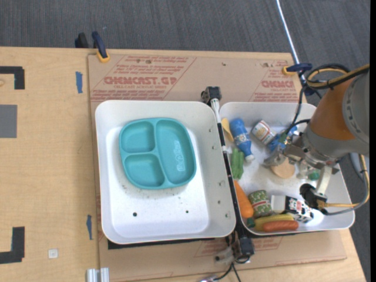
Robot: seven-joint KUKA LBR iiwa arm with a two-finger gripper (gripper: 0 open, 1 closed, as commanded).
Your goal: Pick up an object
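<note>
The right bin holds several small toys. A blue bottle lies at its upper left with a silver can beside it. A green piece and an orange carrot lie along the left wall. A green-labelled can and a red and yellow piece sit near the front. My gripper hangs low over the bin's middle, right above a tan round piece. The arm's wrist hides whether it touches that piece.
The left bin holds a teal divided plate. A black and white toy lies at the right bin's front right, near the arm's cables. Blue and orange clamps grip the cardboard sheet's back corners.
</note>
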